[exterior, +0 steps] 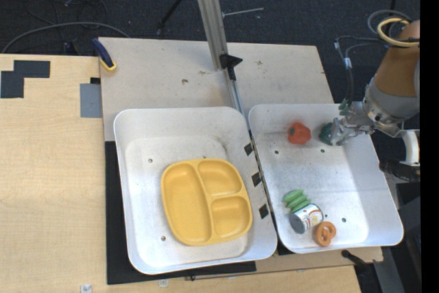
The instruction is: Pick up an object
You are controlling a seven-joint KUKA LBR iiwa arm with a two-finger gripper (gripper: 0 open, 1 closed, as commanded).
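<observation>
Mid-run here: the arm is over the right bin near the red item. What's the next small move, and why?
Probably a short shift left toward the red object, then down. The pincer sits low at the right bin's upper edge, just right of that object, with a visible gap between them. The green piece, the can and the orange item lie much farther off, near the bin's front edge.

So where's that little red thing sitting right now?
The red object lies in the right-hand bin, near its far edge, just left of the gripper. The green item and the can lie nearer the camera.
</observation>
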